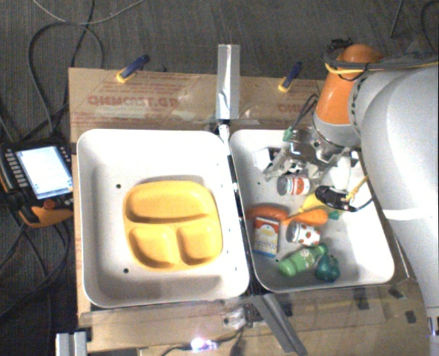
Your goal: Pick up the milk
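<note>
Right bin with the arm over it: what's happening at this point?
The arm's gripper is low over the back of the right bin, near a small can. The milk carton lies closer to the front by a carrot, another can and a green bottle, with nothing touching it. The left bin holds a yellow divided tray. The milk has not been picked up.

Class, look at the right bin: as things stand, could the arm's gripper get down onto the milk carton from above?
Probably yes. The milk carton lies flat with its top face uncovered, and the gripper is above the same bin. The carrot and a can crowd its right side, which may hinder the fingers.
</note>
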Available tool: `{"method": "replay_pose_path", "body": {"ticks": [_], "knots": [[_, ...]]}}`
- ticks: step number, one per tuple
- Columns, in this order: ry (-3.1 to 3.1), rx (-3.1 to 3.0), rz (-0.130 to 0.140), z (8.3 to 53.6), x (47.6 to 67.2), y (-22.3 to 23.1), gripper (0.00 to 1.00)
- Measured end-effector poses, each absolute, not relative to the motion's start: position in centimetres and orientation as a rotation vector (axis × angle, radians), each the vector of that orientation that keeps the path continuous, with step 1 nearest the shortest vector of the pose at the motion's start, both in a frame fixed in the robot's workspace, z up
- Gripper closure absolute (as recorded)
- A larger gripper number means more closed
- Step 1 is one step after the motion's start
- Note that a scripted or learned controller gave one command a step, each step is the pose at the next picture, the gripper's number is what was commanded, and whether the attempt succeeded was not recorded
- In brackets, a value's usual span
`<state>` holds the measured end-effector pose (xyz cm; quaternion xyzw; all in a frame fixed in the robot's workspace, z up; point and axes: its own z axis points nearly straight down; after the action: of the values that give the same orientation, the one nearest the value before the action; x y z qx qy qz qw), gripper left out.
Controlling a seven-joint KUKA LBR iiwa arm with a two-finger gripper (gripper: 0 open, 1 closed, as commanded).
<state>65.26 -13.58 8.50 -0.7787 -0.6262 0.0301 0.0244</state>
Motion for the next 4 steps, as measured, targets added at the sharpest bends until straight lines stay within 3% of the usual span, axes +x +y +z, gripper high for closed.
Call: {"method": "replay_pose_path", "body": {"ticks": [2,3,4], "knots": [[-1.605,-2.573,0.108,8.1,65.2,-18.7,0.0],[-1.441,-2.677,0.131,8.3,64.8,-19.6,0.0],[-0.978,-2.912,0.135,9.0,64.4,-21.4,0.0]]}}
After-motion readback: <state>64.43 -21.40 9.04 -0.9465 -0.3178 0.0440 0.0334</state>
